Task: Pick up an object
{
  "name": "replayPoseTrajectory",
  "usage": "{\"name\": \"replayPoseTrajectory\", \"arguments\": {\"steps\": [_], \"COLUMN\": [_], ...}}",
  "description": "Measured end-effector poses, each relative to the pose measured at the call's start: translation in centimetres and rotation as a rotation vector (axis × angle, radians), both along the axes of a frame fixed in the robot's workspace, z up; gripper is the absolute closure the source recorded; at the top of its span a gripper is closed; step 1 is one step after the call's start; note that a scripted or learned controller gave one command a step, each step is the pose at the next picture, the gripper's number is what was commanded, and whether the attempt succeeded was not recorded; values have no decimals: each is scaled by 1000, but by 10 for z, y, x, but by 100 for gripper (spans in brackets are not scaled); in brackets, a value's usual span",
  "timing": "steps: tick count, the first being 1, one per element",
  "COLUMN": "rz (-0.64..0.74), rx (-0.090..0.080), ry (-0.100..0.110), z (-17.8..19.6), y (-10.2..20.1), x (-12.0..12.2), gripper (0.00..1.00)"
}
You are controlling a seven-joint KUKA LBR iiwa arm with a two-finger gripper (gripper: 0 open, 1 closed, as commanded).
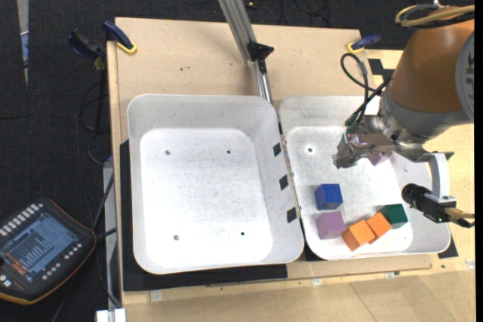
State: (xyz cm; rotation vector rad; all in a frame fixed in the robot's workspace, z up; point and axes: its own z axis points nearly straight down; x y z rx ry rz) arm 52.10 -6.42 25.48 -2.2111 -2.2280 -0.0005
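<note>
hanging over the right bin [423, 241], my fingers [349, 154] sit above its far half; from this angle i cannot tell whether they are spread or pressed together, and i see nothing between them. nearest the table's [317, 56] front edge, in the right bin's near part, an orange block [360, 232] lies touching a green block [393, 216] on its right. just to the left of the orange one sits a purple block [330, 224], and just beyond that a blue block [327, 196], the closest of them to my fingers but apart from them. something pale purple [379, 157] shows beside my wrist, too hidden to make out. the left bin [143, 124] fills the table's left side. a metal pole [230, 0] rises from the far edge between the bins.
</note>
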Motion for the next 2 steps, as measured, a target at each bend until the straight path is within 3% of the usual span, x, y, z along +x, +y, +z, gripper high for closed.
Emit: {"name": "replayPoseTrajectory", "arguments": {"steps": [2], "rz": [2], "rx": [0], "ry": [1], "z": [-8], "y": [122], "x": [-15], "gripper": [100]}}
